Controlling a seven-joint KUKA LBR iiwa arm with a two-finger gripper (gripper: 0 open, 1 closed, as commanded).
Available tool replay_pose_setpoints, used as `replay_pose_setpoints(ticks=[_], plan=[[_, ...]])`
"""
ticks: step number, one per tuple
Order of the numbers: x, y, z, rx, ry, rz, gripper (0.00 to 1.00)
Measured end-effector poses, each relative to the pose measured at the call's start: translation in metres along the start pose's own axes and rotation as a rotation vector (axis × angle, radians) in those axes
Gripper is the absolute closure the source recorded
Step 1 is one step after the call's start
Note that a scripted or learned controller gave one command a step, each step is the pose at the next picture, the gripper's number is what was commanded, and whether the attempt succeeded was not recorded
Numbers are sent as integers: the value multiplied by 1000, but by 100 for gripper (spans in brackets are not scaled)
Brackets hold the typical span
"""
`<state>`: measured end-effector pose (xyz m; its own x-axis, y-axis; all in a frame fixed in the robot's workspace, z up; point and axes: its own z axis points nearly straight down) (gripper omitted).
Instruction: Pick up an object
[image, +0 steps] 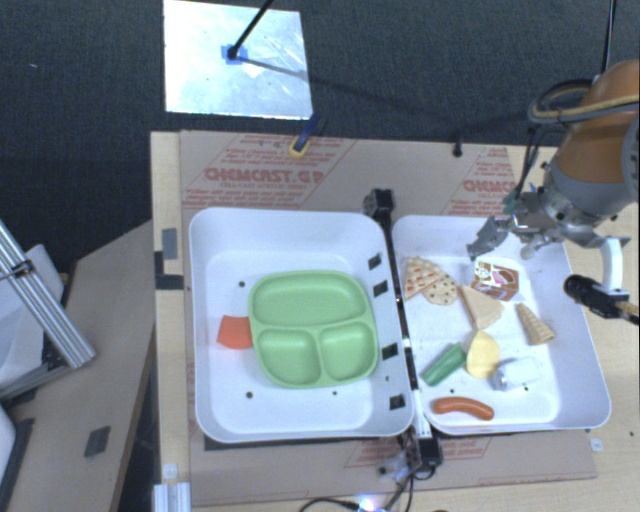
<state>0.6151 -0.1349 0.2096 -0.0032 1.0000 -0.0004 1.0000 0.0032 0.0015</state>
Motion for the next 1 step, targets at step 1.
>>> replay_pose_setpoints(ticks=[1], plan=[[-7, 6, 47, 3, 0, 2, 0]])
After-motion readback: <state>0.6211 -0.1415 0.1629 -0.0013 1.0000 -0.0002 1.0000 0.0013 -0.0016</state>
